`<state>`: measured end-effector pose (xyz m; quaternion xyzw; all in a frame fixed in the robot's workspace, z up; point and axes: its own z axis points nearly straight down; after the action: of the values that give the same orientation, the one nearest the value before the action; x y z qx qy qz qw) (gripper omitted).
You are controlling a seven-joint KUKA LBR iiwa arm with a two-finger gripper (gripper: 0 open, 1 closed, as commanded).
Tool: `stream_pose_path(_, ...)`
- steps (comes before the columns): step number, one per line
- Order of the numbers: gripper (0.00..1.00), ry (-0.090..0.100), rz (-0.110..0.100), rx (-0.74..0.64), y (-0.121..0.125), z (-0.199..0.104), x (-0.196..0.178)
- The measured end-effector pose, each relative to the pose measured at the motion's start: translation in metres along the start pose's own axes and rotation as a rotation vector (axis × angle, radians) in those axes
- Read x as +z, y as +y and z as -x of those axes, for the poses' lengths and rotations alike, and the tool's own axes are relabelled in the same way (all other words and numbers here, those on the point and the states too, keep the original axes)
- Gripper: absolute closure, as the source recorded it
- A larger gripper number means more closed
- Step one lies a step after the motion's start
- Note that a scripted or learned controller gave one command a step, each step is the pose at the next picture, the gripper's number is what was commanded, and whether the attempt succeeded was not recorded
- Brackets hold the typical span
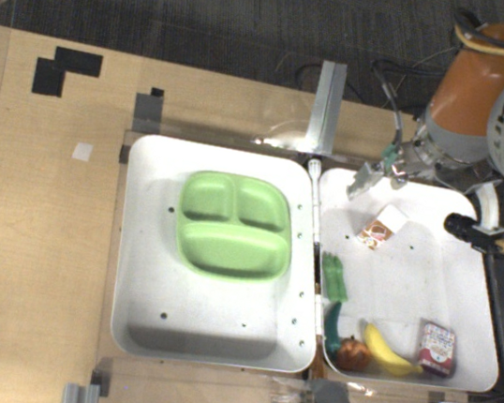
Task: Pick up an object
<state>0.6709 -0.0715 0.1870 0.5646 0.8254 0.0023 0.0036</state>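
Note:
My gripper (378, 175) hangs over the far edge of the right bin (426, 271), its two fingers apart with nothing between them. A small white packet with red print (382, 226) lies just in front of it, apart from the fingers. Along the bin's left wall lie a green object (332, 280) and a dark teal one (332, 322). At the near edge are a banana (387, 352), a reddish fruit (353, 354) and a small red and purple box (436, 346).
The left bin (144, 255) holds a green divided plate (234, 224). A metal post (327, 113) stands behind the wall between the bins. A black piece (473, 231) juts in at the right bin's right side, under the arm (497, 92).

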Motion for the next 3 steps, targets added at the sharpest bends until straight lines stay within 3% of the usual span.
stream_pose_path(1,1.0,-0.002,0.004,-0.005,0.002,0.0,-0.011)
stream_pose_path(2,1.0,0.001,-0.001,-0.252,0.008,-0.023,0.001)
stream_pose_path(3,1.0,0.002,-0.002,-0.237,-0.027,-0.036,-0.001)
